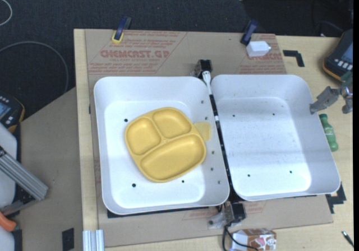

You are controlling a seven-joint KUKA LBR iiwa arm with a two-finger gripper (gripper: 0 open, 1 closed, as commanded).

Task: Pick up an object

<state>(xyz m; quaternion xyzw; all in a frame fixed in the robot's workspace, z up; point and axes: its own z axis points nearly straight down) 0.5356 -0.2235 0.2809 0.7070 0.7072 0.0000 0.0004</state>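
We note gripper [328, 98] at right bin's [269, 188] far edge, fingers spread, holding nothing | yellow three-compartment plastic plate [164, 143] lies flat in left bin [112, 188] | likely staged clear before approach.

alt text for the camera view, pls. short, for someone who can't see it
A yellow three-compartment plate lies in the left white bin, near its middle. The right white bin sits beside it, and the gripper is at that bin's right rim, apart from the plate, next to a green object lying along the rim.
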